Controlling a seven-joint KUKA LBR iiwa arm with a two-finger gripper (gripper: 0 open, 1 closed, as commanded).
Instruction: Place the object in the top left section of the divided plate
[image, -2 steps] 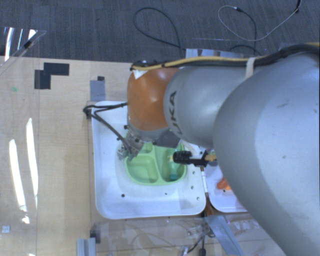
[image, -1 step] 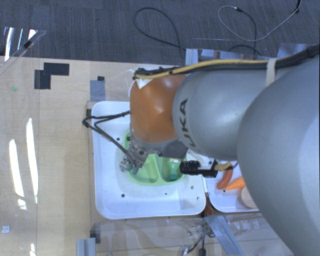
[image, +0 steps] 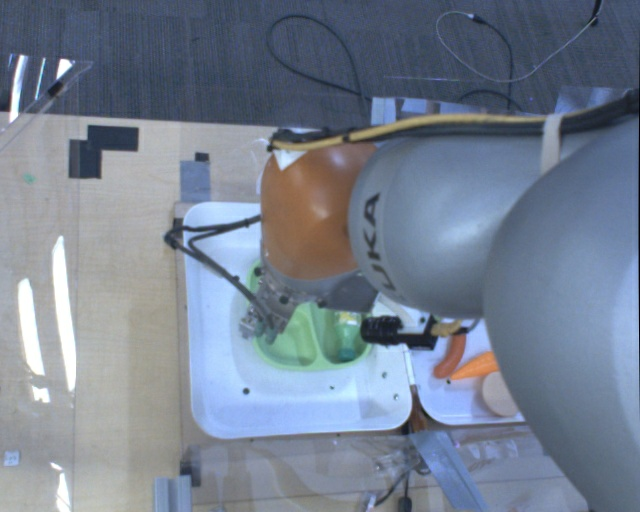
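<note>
Probably mid-placement: end effector (image: 258, 320) low over the 9 o'clock rim of the green divided plate (image: 300, 345), beneath the orange-banded arm (image: 420, 240) reaching in from 3 o'clock. Cannot tell whether apart or together, with the wrist blocking that detail. Cannot pick out the object either. Possibly under the end effector at the plate's 9 o'clock side, possibly elsewhere, with nothing seen clamped.

Next, by judgement: confirm position over the plate's section at 10 to 11 o'clock, lower gently, release, then lift straight up clear of the rim. Calls for care around the raised dividers and around the black cable (image: 205, 245) looping at 10 o'clock of the plate.

Containers: left bin (image: 215, 300) on the desk (image: 100, 300), holding the plate near its centre. Within the plate, a faint teal tint in the 3 o'clock section, too blurred to name. Right bin (image: 450, 400) at 3 o'clock of the left one, side by side, largely hidden under the arm. Inside it, an orange carrot-like piece (image: 478, 366), a red sausage-like piece (image: 452, 354) just at its 9 o'clock, and a pale rounded piece (image: 500, 398) at its 5 o'clock.
</note>
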